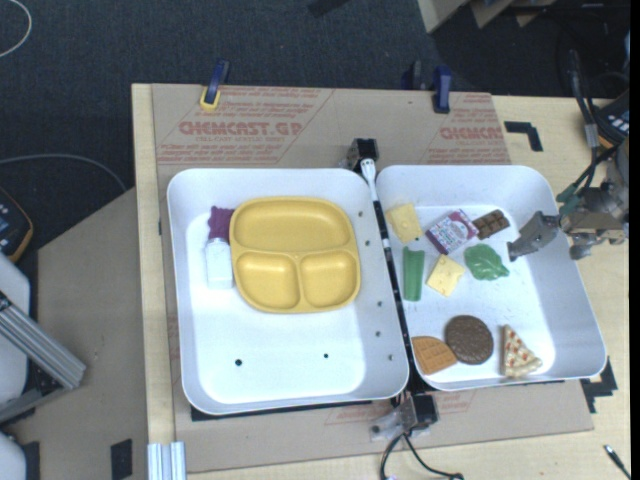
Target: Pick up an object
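Nearest the camera, at the bottom of the right bin (560, 193), lie a pizza slice (519, 353), a round brown cookie (469, 338) and an orange cracker (432, 353). Above them, toward 12 o'clock, are a green stick (412, 274), two yellow cheese pieces (445, 276), a green leafy lump (486, 262), a purple packet (451, 231) and a small brown bar (490, 224).

The gripper (535, 236) comes in at 3 o'clock, just beside the green leafy lump. I cannot tell if it is wide or narrow. It holds nothing I can see.

The toys sit close together, so the gripper may bump one and push it away, or grab two at once. The bin wall is near too, and it may hit that.

The left bin (190, 268) holds a yellow tray (295, 253). A purple and white thing (218, 243) peeks out at its 9 o'clock.

The brown board (300, 118) at 12 o'clock says "CHEMCAST" in red.
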